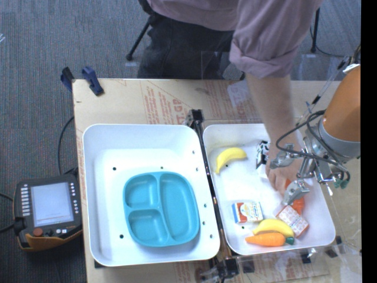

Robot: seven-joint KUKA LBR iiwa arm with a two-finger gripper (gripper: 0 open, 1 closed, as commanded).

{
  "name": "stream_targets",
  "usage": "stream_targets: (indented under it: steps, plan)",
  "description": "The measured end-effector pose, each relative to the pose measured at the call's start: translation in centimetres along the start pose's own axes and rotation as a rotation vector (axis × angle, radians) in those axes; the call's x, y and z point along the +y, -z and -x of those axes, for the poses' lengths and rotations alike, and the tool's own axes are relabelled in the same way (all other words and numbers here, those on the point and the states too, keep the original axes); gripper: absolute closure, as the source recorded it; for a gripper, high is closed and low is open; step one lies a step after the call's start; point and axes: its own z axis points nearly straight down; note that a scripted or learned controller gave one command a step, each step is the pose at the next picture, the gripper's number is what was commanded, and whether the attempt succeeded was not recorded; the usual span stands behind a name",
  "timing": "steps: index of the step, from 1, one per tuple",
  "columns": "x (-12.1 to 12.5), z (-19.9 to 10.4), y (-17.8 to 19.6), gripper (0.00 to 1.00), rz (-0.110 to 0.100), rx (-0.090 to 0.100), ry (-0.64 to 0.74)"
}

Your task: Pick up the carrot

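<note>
Nearest the bench's front edge, the carrot (266, 239) lies in the right bin (227, 217) touching a banana (273, 226), well apart from the gripper (296, 189) above it, whose claw state I cannot tell, beside a person's hand (278, 174).

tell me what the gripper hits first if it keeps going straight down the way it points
Probably the orange-red item right under the gripper, beside the red-and-white packet in the right bin. The carrot lies further toward the bin's near edge, off that line. Depth is hard to judge from this slanted view.
</note>
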Motion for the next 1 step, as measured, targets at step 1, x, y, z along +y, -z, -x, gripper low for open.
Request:
stream_targets:
  steps: [1]
  plan:
    - [5.78, -4.37, 1.71, 0.0, 0.001, 0.0, -0.124]
